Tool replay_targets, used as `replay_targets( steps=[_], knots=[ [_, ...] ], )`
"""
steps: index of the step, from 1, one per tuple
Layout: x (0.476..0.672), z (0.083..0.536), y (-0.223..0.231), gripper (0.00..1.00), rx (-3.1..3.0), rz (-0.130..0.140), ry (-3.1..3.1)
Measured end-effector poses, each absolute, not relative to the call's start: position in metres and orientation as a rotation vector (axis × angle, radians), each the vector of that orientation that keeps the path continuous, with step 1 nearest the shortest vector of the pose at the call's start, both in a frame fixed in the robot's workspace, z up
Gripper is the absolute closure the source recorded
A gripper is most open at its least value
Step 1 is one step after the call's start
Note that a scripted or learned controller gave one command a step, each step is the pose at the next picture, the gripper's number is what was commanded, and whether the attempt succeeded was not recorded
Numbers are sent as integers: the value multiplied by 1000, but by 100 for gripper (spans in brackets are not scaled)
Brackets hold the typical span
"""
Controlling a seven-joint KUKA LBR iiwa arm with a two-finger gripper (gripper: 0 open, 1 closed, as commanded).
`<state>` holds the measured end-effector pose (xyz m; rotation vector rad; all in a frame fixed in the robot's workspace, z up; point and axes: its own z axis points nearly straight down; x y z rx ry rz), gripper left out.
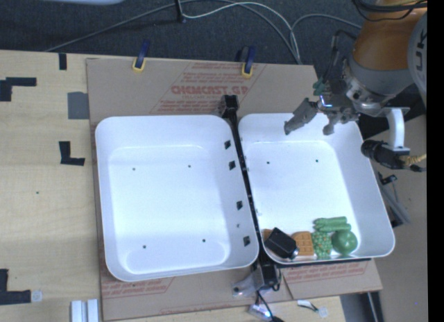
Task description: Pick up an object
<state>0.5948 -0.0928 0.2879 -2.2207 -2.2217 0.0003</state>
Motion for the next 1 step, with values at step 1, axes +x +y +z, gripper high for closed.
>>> replay_targets(
  steps=[1],
  knots=[
    [595,298,-93,100,-2220,0,-2222]
  ],
)
